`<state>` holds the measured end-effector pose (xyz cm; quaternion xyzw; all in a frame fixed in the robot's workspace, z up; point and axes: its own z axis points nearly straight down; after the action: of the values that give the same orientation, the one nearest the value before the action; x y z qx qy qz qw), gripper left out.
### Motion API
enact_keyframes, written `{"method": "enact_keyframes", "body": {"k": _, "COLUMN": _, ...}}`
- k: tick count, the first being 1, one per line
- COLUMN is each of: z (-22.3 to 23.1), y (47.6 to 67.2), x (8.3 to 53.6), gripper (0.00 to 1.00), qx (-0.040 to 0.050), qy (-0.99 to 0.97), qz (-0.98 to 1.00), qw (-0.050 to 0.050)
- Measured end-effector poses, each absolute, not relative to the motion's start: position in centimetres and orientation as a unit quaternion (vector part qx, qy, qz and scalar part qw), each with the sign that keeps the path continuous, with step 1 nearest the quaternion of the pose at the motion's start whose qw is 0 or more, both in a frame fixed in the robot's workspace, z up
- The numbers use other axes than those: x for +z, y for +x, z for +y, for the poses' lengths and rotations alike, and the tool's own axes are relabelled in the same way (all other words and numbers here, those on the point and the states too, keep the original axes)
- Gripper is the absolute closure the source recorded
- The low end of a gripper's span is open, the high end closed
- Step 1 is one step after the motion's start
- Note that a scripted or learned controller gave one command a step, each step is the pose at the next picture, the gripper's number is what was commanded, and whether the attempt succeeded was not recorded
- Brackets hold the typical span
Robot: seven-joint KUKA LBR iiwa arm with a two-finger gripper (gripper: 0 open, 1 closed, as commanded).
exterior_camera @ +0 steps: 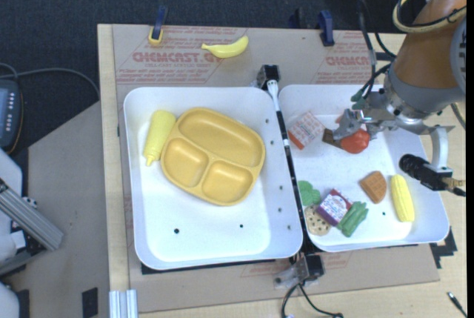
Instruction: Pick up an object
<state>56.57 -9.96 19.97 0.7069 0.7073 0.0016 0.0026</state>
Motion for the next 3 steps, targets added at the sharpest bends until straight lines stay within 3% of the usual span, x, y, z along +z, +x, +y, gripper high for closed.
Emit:
{"method": "enact_keyframes", "body": {"k": 1, "z": -9.9, "y": 56.7, "x": 22.7, "gripper": 1.0, "qx": 0.0014, "qy": 0.707, "qz": 0.708, "qw": 0.002}}
{"method": "enact_keyframes", "body": {"k": 3, "z": -1.4, "y": 52.2, "x": 21.5, "gripper": 1.0, "qx": -0.0009, "qy": 0.706, "qz": 0.709, "qw": -0.003}}
